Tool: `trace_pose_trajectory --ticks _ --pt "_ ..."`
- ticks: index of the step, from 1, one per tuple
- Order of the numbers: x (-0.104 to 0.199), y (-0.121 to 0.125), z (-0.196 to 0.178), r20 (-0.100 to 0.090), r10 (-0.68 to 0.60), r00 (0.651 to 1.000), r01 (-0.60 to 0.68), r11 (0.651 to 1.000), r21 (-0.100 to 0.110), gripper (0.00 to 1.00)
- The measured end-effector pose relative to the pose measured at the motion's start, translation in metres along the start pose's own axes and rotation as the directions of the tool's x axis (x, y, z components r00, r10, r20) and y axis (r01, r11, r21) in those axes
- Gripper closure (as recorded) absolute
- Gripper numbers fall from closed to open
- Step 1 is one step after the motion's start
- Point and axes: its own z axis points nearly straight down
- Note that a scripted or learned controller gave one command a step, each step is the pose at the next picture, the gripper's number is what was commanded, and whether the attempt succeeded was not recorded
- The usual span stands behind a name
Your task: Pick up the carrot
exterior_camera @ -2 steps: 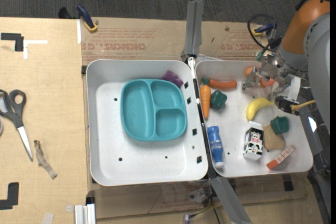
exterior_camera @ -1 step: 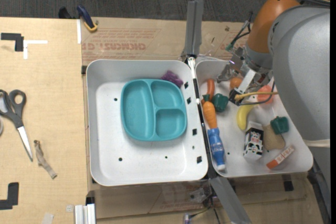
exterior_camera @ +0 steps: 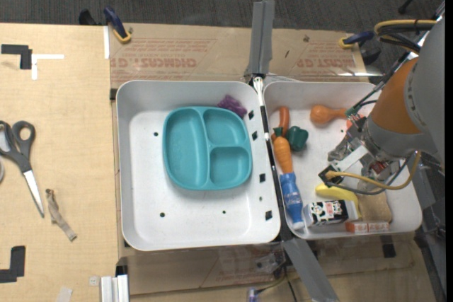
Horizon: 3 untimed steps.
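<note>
The carrot (exterior_camera: 283, 153) is a short orange piece lying along the left wall of the right bin (exterior_camera: 403, 219), beside the divider. A dark green toy vegetable (exterior_camera: 296, 138) lies against its upper right, and a thin red-orange piece (exterior_camera: 284, 116) lies just beyond it. My gripper (exterior_camera: 348, 149) hangs low over the middle of the right bin, roughly a hand's width to the right of the carrot and apart from it. Nothing shows between it and the carrot except bare bin floor.
The right bin also holds an orange pear-shaped toy (exterior_camera: 325, 114), a blue bottle (exterior_camera: 290, 194), a yellow piece (exterior_camera: 336, 192), a black-and-white carton (exterior_camera: 331, 211) and a tan block (exterior_camera: 375, 206). The left bin (exterior_camera: 141, 223) carries a teal divided plate (exterior_camera: 209, 147) and a purple piece (exterior_camera: 232, 105). Scissors (exterior_camera: 25, 159) lie at left.
</note>
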Motion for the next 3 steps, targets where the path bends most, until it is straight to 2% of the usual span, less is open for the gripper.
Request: trace_pose_trajectory --ticks 1,2,3 --pt "0.001 0.063 0.000 0.000 0.096 0.995 -0.096 0.995 -0.002 0.00" --pt "0.064 -0.006 0.000 0.000 0.180 0.984 -0.180 0.984 -0.001 0.00" --pt "0.009 -0.020 0.000 0.001 0.280 0.960 -0.280 0.960 0.000 0.00"
